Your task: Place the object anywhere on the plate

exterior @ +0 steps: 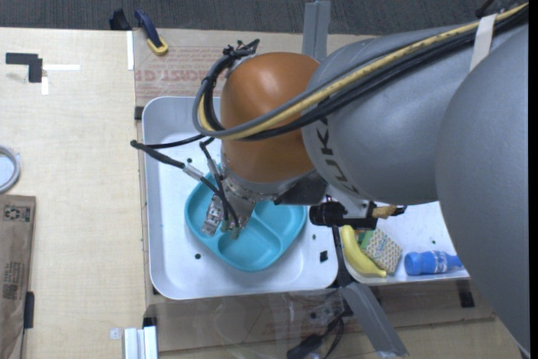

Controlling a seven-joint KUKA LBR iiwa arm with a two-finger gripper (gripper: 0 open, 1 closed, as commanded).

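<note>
Hovering hand (224, 219) over one blue plate (273, 244), grip unclear, one banana (357, 256), one bottle (433, 263)

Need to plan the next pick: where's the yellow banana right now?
The yellow banana lies in the right white bin, at its near-left corner, beside a speckled sponge.

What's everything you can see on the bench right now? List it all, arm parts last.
plate: 1, light blue, divided, in the left bin under the tool
left bin: 1, white, centre of the bench
right bin: 1, white, mostly covered by the arm
banana: 1, yellow, right bin
bottle: 1, blue, lying in the right bin
speckled object: 1, tan-green, right bin beside the banana
clamp: 1, blue and yellow, behind the left bin
tape roll: 1, clear, far left edge
arm: 1, grey with orange band, reaching from the right
tool: 1, metal, over the plate
</note>
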